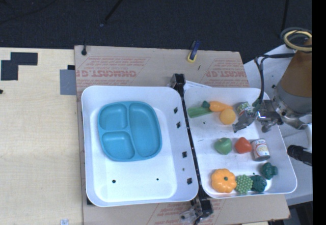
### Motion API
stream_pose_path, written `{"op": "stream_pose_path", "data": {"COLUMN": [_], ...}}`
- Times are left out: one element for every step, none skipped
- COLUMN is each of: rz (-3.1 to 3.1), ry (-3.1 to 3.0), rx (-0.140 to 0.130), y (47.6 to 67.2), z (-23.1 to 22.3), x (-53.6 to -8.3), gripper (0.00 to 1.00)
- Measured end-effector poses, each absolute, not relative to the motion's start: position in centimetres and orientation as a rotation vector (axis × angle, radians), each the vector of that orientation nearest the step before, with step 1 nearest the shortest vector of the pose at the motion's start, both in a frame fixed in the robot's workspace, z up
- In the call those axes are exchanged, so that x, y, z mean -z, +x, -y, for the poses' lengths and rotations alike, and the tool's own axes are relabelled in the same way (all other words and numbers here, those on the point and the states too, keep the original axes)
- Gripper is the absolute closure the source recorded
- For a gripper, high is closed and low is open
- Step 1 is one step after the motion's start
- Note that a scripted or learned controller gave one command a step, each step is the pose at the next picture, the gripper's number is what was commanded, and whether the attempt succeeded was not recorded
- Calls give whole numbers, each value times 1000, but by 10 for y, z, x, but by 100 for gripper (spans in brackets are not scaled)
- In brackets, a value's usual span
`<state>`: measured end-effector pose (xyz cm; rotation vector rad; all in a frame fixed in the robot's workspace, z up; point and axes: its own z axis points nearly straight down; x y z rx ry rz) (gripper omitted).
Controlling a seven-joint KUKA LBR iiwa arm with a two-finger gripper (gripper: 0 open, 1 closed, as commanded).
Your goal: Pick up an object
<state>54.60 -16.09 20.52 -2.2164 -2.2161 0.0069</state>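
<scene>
gripper (250,118) low in the right bin (290,188), far right part, finger spread unclear, nothing seen held | yellow lemon (227,116) just left | green pepper (223,145), red tomato (242,145), small can (261,149) nearer | toys lie loose, ready for picking | blue divided tray (129,131) in left bin (94,188)

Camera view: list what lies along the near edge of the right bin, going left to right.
Orange pumpkin → green bumpy piece → dark green broccoli-like piece.
</scene>
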Motion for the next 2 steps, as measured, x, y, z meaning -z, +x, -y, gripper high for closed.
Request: {"op": "stream_pose_path", "data": {"rz": [2217, 2220], "ry": [-2216, -2218], "rx": [-6, -3], "y": [540, 540], "z": [165, 164], "x": [-144, -92], "gripper": [0, 0]}}
